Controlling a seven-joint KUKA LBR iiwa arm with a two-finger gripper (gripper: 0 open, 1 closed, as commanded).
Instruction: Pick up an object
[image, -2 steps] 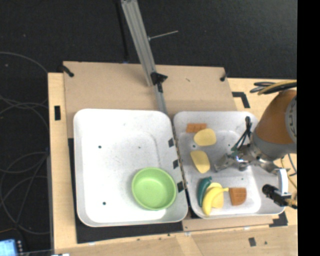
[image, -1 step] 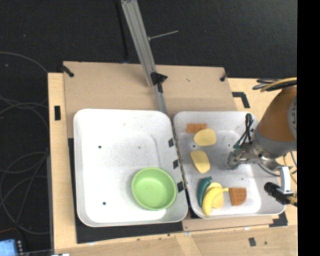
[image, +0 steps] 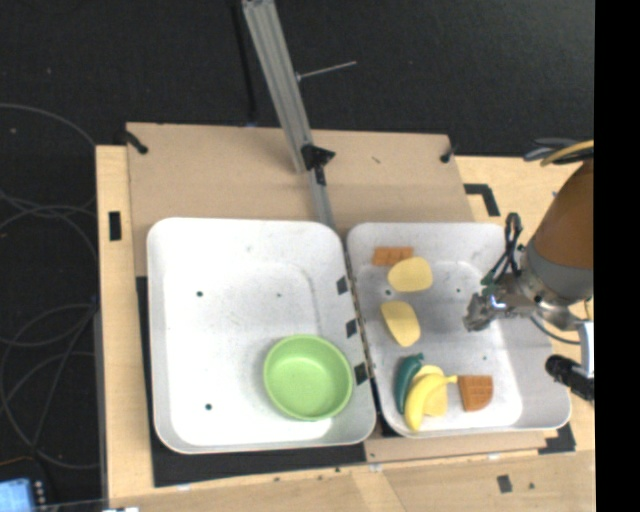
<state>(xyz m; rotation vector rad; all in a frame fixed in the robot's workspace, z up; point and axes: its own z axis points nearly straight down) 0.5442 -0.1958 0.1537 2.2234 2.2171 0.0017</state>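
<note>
The gripper (image: 480, 312) hangs right of centre, finger state impossible to tell; the nearest yellow piece (image: 401, 323) lies directly left of it.

Two bins side by side on the bench (image: 240, 170). Left bin (image: 230, 270): one bowl (image: 308, 376), sitting in the near right corner, close to the divide. Right bin (image: 450, 250): a flat square piece (image: 392, 257) at the far left, a rounded piece (image: 410, 274) touching its near edge, another rounded piece (image: 401, 323) nearer. Near edge: banana (image: 428, 393), a curved item (image: 405, 372) against its left side, a waffle-like square (image: 476, 392) just right of it. Gripper (image: 480, 310) hangs over the right side of the right bin, apart from all pieces. A slanted pole (image: 285, 95) runs from beyond the bench to the gap between the bins.
</note>
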